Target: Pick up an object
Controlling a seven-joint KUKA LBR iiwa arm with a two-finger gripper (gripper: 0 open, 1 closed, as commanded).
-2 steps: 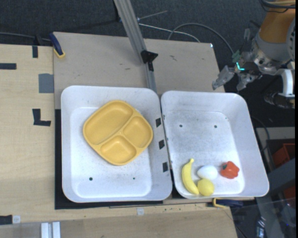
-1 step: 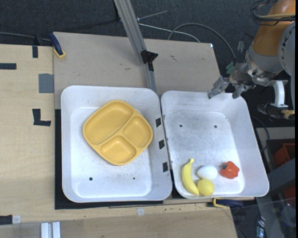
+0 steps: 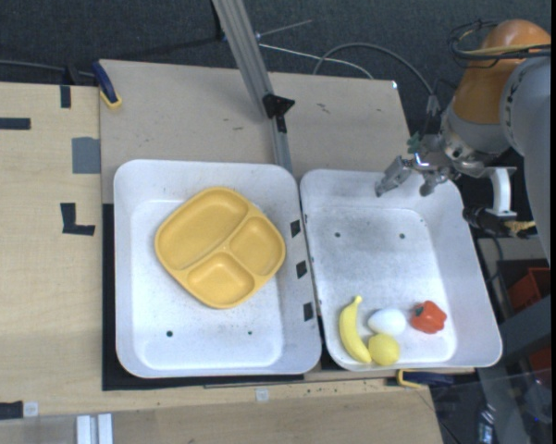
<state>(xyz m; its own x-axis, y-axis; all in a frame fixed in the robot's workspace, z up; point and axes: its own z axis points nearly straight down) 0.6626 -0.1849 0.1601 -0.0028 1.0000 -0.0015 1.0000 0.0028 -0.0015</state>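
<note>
Hanging over the far edge of the right bin (image 3: 449, 248), at about one o'clock from that bin's middle, the gripper (image 3: 409, 182) points its two fingers left and a little downward. The fingers stand spread apart with bare bin floor showing between them, so the jaws are open and grip nothing. The grey arm (image 3: 527, 109) with its orange band (image 3: 500, 58) comes in from three o'clock.

The things to pick lie clustered at the near end of the same bin, around six o'clock from its middle and well apart from the gripper. A banana (image 3: 352, 331) lies curved at the left of the cluster. A white egg (image 3: 387, 321) sits just beside it, touching a yellow lemon (image 3: 384, 349) at the egg's six o'clock. A red pepper (image 3: 428, 317) rests at the egg's three o'clock, close to it.

In the left bin (image 3: 139, 340) a yellow divided plate (image 3: 219, 246) lies flat, tilted askew, near the middle.
</note>
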